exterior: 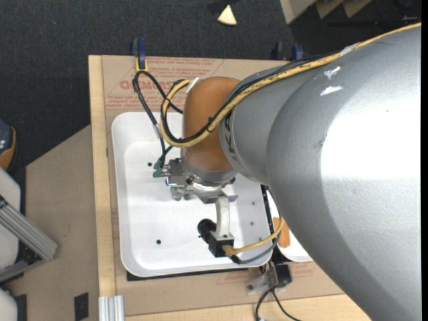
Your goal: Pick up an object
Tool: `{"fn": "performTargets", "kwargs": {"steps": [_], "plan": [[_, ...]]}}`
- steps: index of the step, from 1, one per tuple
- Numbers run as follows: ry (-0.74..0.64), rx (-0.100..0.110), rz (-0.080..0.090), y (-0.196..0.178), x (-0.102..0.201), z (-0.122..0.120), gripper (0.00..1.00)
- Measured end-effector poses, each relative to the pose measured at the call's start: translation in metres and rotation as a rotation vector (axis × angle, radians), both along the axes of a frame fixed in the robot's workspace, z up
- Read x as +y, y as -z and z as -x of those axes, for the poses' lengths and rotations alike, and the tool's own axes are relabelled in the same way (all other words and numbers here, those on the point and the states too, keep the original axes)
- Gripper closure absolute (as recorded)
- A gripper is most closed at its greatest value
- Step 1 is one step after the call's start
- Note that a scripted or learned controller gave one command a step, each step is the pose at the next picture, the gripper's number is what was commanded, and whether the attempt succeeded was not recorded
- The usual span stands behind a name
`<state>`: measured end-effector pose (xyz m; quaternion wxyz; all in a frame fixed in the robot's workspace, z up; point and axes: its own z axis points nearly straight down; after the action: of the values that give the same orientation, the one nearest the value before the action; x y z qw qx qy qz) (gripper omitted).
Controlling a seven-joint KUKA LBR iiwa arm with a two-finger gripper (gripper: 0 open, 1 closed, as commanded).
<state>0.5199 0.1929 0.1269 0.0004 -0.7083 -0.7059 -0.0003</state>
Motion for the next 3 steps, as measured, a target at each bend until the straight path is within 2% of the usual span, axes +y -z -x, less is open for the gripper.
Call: {"fn": "performTargets", "kwargs": {"steps": [1, 2, 3], "plan": [[-0.005, 0.006, 0.000, -0.019, 0.010, 0.043, 1.00], [-0.005, -0.017, -0.002, -0.074, 0.031, -0.098, 1.00], [-0.001, 0.013, 0.004, 0.027, 0.010, -0.046, 1.00]]}}
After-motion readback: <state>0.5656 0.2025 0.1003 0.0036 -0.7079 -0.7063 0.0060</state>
